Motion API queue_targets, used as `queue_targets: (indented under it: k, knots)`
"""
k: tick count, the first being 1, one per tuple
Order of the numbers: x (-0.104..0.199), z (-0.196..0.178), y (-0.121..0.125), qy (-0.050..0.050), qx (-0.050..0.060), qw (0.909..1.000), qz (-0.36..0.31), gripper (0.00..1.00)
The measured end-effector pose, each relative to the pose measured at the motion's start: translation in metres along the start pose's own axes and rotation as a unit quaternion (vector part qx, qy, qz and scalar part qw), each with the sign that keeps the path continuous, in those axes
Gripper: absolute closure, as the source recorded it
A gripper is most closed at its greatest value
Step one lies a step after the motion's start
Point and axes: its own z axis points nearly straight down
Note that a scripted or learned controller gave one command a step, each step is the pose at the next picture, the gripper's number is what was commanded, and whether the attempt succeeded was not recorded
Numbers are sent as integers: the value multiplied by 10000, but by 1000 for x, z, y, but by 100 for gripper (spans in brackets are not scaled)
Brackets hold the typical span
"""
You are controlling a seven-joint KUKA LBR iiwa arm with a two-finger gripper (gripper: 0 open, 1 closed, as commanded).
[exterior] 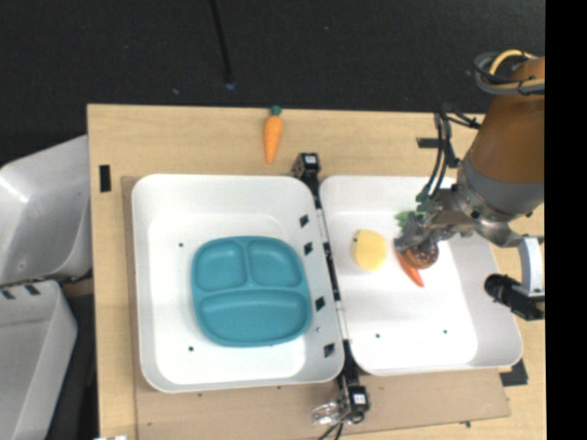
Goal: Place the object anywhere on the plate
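Since the end effector (417, 250) sits low in the right bin (459, 346), right over the red-orange piece (414, 273), you should treat that piece as the likely object, though you cannot tell whether it is gripped. It looks like a small toy carrot: light, stiff, smooth, tapered, so it may slip; take it across the thicker middle. A lemon (370, 249) lies just beside it. The plate (249, 290) waits in the left bin (156, 356); another carrot (272, 134) rests on the bench (385, 131).
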Motion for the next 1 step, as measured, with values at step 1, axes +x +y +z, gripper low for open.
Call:
queue_targets:
  k: [1]
  knots:
    - [41, 3, 11, -3, -3, 10000, 2, 100]
